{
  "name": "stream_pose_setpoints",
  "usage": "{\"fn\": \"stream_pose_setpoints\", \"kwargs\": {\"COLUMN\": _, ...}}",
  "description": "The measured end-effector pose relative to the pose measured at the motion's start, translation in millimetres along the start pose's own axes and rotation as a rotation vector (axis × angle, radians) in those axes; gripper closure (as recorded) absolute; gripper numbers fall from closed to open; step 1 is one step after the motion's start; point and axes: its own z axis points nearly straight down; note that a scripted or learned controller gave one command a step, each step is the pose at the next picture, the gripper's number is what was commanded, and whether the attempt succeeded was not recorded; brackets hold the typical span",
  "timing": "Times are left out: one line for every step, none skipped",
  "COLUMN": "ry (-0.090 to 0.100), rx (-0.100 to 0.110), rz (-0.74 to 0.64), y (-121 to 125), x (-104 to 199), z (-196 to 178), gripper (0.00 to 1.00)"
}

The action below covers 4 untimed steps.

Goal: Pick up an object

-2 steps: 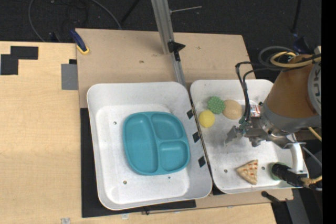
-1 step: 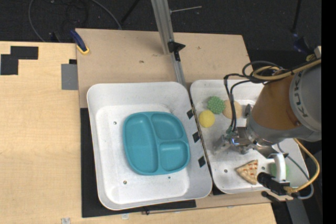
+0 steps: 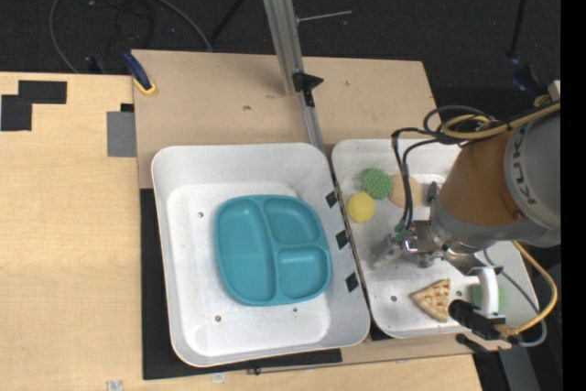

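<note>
— Where did the end effector (image 3: pixel 396 244) sit?

— Low in the right bin (image 3: pixel 385 311), near the yellow ball (image 3: pixel 361 208) and the green knobbly object (image 3: pixel 376 180), with the pizza slice (image 3: pixel 434 298) nearer the front wall. Whether its fingers stood wide or narrow could not be told.

— And the left bin (image 3: pixel 183 288)?

— It carried a teal divided tray (image 3: pixel 272 247).

— What suited the step?

— Probably centring over one item, the ball being closest, and descending straight so it would not roll off.

One fixed cam above bench, angled down on both bins (image 3: pixel 183 197).
</note>
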Motion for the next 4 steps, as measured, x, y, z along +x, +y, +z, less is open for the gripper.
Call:
{"fn": "stream_pose_setpoints", "kwargs": {"ry": 0.01, "rx": -0.008, "rz": 0.001, "y": 4, "x": 5, "z": -11, "gripper": 1.0}}
{"fn": "stream_pose_setpoints", "kwargs": {"ry": -0.003, "rx": -0.002, "rz": -0.001, "y": 5, "x": -3, "z": -55, "gripper": 1.0}}
{"fn": "stream_pose_setpoints", "kwargs": {"ry": -0.003, "rx": -0.004, "rz": -0.003, "y": 5, "x": -3, "z": -108, "gripper": 1.0}}
{"fn": "stream_pose_setpoints", "kwargs": {"ry": 0.0, "rx": 0.002, "rz": -0.005, "y": 8, "x": 42, "z": -104, "gripper": 1.0}}
